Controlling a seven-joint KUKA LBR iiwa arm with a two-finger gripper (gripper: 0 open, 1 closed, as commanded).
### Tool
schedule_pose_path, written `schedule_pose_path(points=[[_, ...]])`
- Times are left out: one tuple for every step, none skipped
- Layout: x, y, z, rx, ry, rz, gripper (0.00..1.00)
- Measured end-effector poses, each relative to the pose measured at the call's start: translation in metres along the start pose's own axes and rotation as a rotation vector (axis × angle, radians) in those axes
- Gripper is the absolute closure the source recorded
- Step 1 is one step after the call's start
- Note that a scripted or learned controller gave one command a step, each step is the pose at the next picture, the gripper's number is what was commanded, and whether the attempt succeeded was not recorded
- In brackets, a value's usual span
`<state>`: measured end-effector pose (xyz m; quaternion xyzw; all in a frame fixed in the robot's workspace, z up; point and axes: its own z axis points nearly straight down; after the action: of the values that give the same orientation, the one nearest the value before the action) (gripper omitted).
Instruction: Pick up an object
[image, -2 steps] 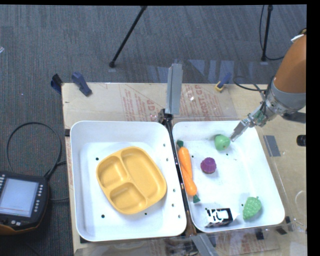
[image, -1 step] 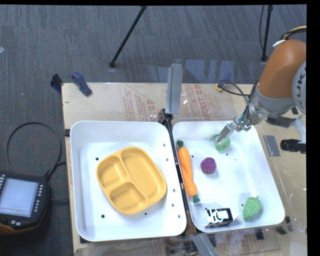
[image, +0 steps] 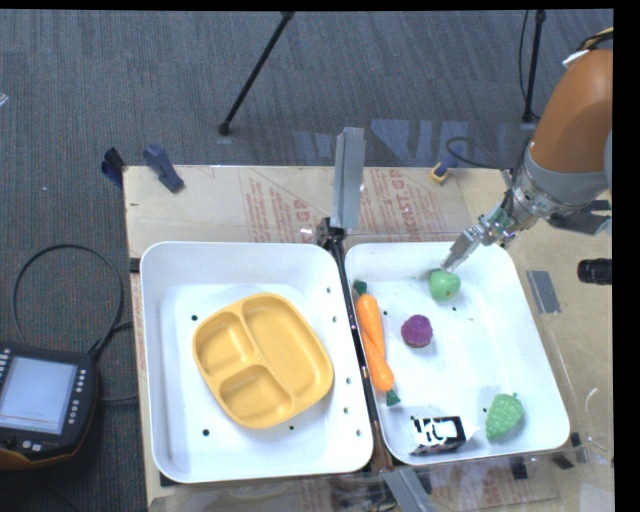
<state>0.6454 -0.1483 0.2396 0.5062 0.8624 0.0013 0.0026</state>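
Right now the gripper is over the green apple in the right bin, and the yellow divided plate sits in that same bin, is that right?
Not quite. The camera view shows the yellow divided plate in the left bin, not the right bin. The rest holds: the gripper is just above the green apple in the right bin.
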Motion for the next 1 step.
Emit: schedule_pose_path(points=[[-0.0062,-0.0037,0.0074,0.004,0.003,0.023,0.0]])
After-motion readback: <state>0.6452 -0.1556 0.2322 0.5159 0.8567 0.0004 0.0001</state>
